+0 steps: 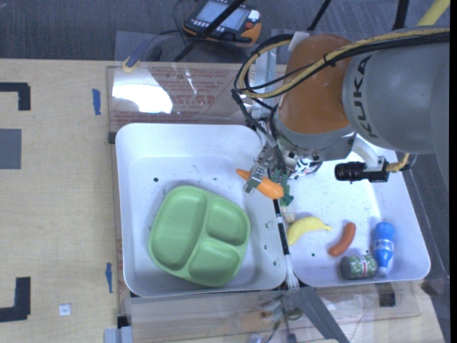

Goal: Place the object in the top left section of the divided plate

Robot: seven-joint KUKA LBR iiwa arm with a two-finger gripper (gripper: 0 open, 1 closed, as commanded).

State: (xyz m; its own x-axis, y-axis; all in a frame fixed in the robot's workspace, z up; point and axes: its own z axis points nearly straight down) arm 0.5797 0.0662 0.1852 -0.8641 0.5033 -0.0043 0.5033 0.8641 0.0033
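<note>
A green divided plate (200, 236) lies in the left bin (143, 156), tilted, with three sections. My gripper (265, 179) hangs over the wall between the two bins, just right of and above the plate. An orange carrot (263, 186) with a green tip sits between its fingers, so the gripper is shut on it. The carrot is held up off the bin floor, past the plate's upper right corner. The grey arm with its orange band (318, 84) covers the upper part of the right bin.
The right bin (400, 213) holds a yellow banana (307, 228), a red sausage (342, 239), a blue bottle (384, 244) and a small green can (358, 266). A handheld device (220, 16) and cables lie behind the bins.
</note>
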